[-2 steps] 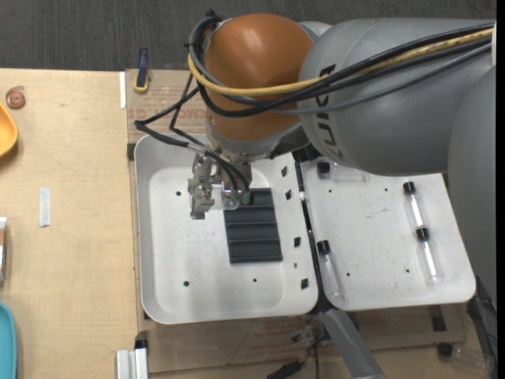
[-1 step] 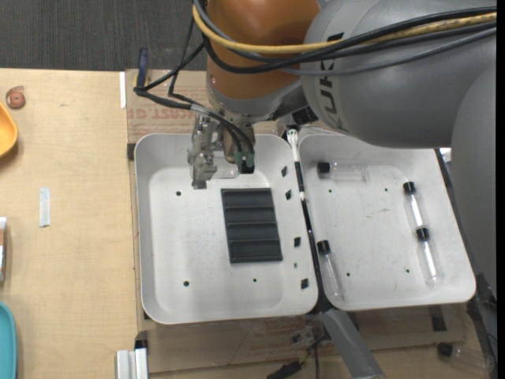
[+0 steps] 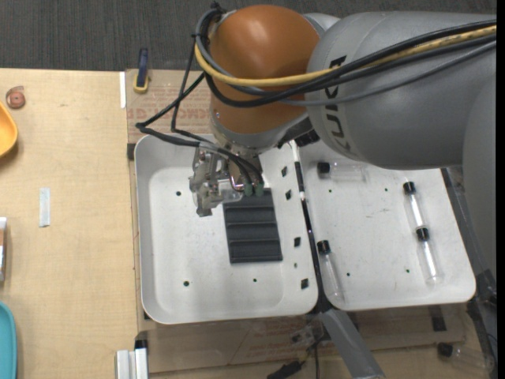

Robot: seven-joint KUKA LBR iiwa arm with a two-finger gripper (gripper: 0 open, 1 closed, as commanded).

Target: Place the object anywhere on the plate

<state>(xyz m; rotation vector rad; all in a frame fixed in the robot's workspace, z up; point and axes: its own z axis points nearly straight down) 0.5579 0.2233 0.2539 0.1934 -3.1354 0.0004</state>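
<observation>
Object: a dark ribbed block, flat on the floor of the left bin, near its middle and toward the divider. It looks rigid, probably light plastic or rubber, with raised ridges across its width; I judge the long side edges the surest place to pinch, since the ridged top offers little purchase. The gripper hangs just beside the block's upper left corner, under the orange wrist. Whether it is spread or closed I cannot tell. The right bin lies alongside.
</observation>
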